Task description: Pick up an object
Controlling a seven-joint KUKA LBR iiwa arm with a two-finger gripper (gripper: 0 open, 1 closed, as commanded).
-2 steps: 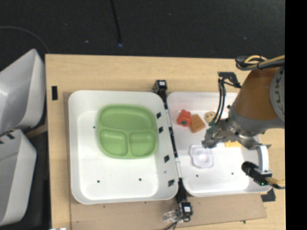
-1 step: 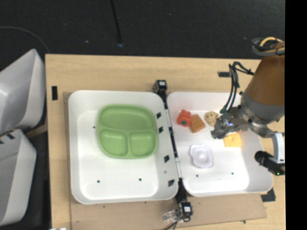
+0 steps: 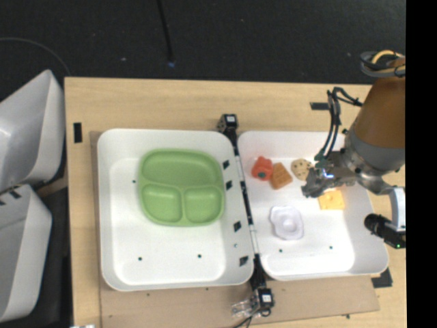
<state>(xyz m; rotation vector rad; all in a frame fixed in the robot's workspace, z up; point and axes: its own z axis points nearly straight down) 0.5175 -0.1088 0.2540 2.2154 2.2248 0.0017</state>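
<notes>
gripper [image 3: 315, 183] over right bin [image 3: 307, 262], flat yellow wedge [image 3: 332, 200] beside

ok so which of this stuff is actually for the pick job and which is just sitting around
For the job:
- gripper, over the right bin
- yellow piece, next to it
- round cookie
- tan block
- red-orange piece
- clear cup

Just lying about:
- green divided plate in the left bin
</notes>
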